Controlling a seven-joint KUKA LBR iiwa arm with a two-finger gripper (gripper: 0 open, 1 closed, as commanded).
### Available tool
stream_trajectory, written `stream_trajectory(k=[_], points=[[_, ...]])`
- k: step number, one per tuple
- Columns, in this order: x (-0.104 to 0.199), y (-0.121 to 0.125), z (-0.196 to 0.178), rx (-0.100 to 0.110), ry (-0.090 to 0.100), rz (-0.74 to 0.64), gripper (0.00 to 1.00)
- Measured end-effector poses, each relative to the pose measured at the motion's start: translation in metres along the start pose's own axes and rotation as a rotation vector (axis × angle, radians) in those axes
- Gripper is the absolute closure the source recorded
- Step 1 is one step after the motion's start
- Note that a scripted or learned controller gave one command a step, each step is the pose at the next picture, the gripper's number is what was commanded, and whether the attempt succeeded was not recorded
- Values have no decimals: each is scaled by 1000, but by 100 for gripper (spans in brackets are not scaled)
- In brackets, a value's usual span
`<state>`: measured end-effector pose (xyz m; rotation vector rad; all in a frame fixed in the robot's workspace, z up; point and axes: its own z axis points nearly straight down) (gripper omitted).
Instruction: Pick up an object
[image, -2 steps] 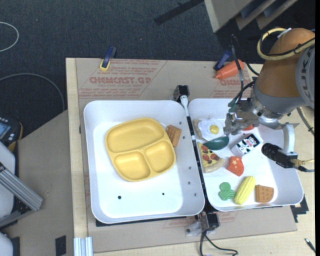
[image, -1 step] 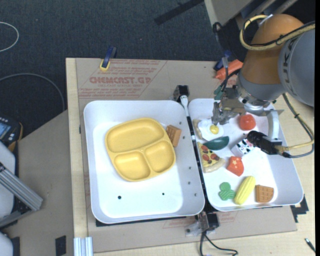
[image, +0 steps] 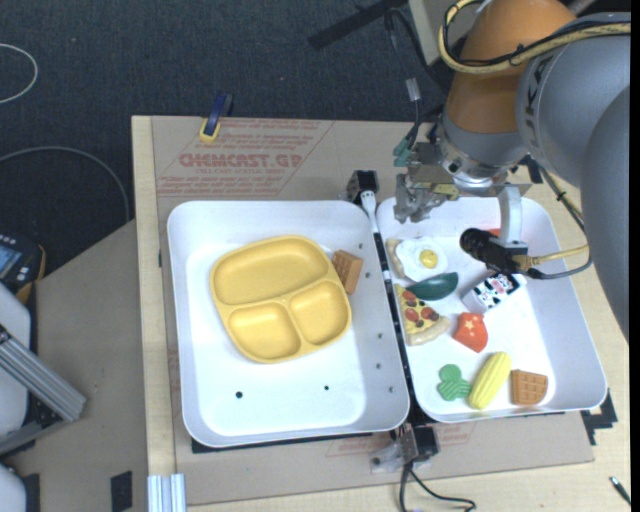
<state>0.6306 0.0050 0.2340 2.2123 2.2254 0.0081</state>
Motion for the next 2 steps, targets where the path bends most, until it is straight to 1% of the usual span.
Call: stream_trajectory(k=[1,2], points=[[23,33,18,1,-2,3,100],[17,33,14,2,-3,6,100]])
